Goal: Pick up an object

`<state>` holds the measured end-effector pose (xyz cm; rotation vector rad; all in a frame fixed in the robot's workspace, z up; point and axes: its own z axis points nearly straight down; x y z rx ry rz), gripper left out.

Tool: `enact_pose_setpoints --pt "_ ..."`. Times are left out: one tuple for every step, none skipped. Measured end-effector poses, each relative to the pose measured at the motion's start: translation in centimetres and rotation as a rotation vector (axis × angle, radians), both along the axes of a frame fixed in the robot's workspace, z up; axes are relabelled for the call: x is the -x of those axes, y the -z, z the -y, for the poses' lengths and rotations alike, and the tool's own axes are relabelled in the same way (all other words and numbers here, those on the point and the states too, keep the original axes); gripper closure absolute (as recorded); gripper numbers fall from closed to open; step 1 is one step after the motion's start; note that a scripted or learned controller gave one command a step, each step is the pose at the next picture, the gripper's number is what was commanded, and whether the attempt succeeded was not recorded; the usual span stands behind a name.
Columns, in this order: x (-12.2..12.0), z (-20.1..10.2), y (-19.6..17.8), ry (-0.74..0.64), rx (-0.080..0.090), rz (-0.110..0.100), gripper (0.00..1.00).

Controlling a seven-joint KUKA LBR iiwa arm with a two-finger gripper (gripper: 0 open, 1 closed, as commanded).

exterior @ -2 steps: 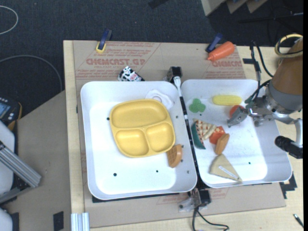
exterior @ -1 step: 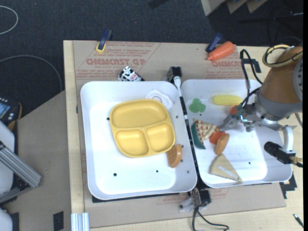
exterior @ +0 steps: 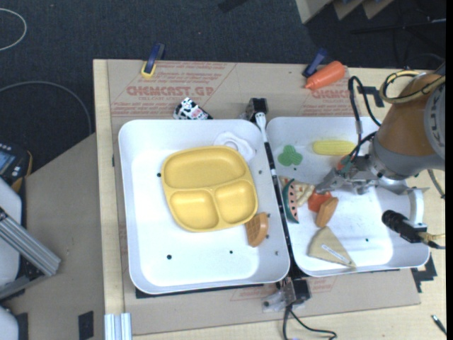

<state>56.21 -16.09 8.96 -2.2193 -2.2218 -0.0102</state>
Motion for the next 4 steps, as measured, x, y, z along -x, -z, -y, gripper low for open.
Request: enact_pose_setpoints --pt "-0.3 0.1 -1.5 0.000 0.004 0.012 1.00" --pt "-1.0 0.2 -5.9 -0.001 0.008 0.002 1.00" --pt "-0.9 0.7 -12.3 0.000 0.009 0.006 1.00" --pt "-1.0 0.7 -13.6 0.000 0.008 0.001 1.00"
